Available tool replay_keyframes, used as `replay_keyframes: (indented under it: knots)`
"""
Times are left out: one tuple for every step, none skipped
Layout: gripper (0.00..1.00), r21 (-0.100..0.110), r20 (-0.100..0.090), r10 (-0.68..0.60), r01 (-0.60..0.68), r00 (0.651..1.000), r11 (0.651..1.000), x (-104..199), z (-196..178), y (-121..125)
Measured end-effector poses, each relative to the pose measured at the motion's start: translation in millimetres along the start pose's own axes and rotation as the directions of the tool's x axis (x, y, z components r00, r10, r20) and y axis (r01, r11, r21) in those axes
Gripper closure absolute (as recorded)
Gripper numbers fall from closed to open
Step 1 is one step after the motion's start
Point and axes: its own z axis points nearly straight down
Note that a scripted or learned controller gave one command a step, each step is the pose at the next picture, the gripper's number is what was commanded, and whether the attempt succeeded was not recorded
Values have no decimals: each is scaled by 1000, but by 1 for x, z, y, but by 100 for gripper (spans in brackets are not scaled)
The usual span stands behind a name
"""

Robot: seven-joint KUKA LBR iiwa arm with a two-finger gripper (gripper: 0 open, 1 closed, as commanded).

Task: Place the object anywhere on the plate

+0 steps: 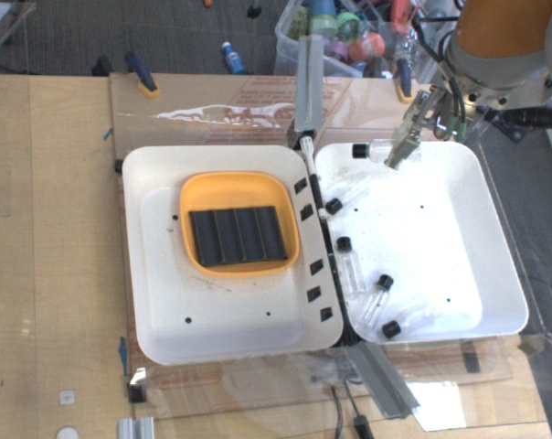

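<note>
An orange plate (pixel 239 190) lies in the left white bin (pixel 157 318). A dark grey ribbed block (pixel 238 236) rests flat on the plate, covering most of its middle. My gripper (pixel 394 159) hangs over the far edge of the right white bin (pixel 477 245), well to the right of the plate and apart from the block. I see nothing held at its tip.
Several clear vials with black caps lie in the right bin, such as one (pixel 384 284) near its front left. Black clips (pixel 313 265) line the divider between the bins. A clear box of colourful toys (pixel 358 12) stands behind the bench.
</note>
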Motion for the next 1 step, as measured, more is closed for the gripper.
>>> replay_keyframes:
  knots:
    - [100, -1, 6, -250, 250, 968, 968, -6, -19, -26]
